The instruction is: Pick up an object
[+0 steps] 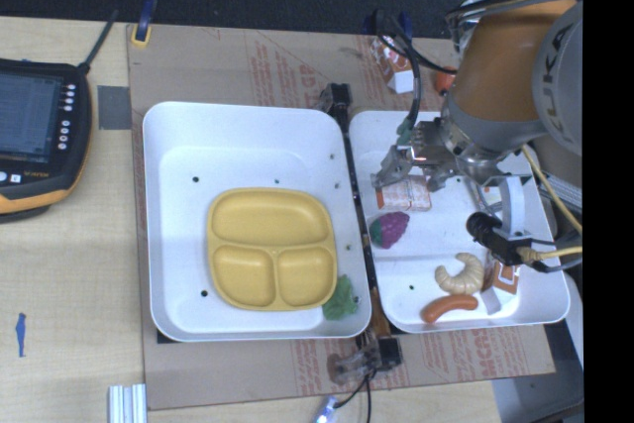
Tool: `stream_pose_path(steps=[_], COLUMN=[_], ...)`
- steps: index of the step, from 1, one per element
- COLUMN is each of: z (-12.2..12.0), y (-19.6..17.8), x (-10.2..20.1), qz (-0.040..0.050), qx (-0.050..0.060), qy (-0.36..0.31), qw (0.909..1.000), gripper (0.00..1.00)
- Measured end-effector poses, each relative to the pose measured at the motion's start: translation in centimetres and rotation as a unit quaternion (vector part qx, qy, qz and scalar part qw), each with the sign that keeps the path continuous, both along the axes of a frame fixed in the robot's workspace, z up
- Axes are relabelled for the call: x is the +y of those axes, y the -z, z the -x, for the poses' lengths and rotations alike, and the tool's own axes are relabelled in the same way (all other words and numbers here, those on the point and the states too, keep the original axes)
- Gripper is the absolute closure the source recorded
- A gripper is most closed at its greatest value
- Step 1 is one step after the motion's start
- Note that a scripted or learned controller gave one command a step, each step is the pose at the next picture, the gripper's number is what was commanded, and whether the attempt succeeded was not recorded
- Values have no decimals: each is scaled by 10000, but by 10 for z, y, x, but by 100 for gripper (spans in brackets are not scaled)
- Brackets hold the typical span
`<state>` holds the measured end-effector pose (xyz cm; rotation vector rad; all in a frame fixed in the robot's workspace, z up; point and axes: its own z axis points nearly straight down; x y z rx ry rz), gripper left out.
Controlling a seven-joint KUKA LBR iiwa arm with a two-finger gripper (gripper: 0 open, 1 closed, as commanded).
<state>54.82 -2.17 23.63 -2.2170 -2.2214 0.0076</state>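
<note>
My gripper [404,175] hangs low over the upper left of the right bin [436,312]. Directly beneath it lies a small red and white packet [410,199]; whether the gripper touches it I cannot make out. A purple bunch of grapes [389,229] lies just below the packet, near the bin's left wall. Toward the bin's front sit a pale croissant [464,273] and an orange-red sausage [448,309].
The left bin [178,144] holds a yellow divided plate [270,248] and a green broccoli piece [341,299] at its front right corner. A tablet controller [40,134] lies at the bench's left. Cables and clips run along the divider between the bins.
</note>
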Motion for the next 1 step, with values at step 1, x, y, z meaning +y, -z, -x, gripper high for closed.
stream_pose_path(steps=[1], z=[2], y=[14], x=[-15], qz=[2], qx=[2], qy=[-11], qw=[10000], gripper=[100])
